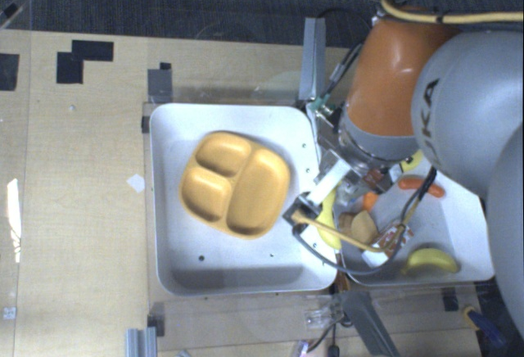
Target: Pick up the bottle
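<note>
left bin [176, 265] just has a big yellow bun-looking lump [236, 183]. the bottle [329, 226] is hard to make out. best guess is it's the yellow bit at the right bin's [458, 216] left edge, half under my arm [393, 77], beside a tan round thing [360, 226]. probably light smooth plastic, kinda slippery, so i'd pinch across its middle. can't tell if i'm open or clenched. banana [431, 262] sits far right.

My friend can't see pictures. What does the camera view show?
A grey robot arm with an orange band reaches down into the right white bin, over small things including a yellow banana. The left bin holds one big, puffy yellow lump.
</note>
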Motion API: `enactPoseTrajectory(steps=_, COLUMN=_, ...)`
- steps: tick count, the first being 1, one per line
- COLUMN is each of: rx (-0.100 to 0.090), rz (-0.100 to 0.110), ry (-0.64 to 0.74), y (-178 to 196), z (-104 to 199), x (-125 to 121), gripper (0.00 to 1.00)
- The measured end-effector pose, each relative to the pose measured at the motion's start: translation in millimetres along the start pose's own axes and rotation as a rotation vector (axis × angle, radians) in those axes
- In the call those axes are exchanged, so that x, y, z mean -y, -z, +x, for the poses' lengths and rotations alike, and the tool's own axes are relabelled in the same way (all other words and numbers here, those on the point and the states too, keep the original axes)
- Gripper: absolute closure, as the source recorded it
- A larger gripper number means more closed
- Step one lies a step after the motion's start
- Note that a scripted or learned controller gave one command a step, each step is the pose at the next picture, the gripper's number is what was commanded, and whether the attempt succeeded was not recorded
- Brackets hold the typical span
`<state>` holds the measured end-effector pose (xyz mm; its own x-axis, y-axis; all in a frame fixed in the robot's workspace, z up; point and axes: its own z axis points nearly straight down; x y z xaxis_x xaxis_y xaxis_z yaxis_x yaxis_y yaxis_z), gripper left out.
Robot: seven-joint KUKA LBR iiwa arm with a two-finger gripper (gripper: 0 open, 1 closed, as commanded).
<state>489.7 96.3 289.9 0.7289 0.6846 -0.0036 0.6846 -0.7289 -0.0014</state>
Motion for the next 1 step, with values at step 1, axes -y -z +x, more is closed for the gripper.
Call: enactPoseTrajectory(steps=1, rx=-0.004, rz=-0.001, ry=-0.097, y=7.7, z=58.7, x=49.6, gripper=1.00)
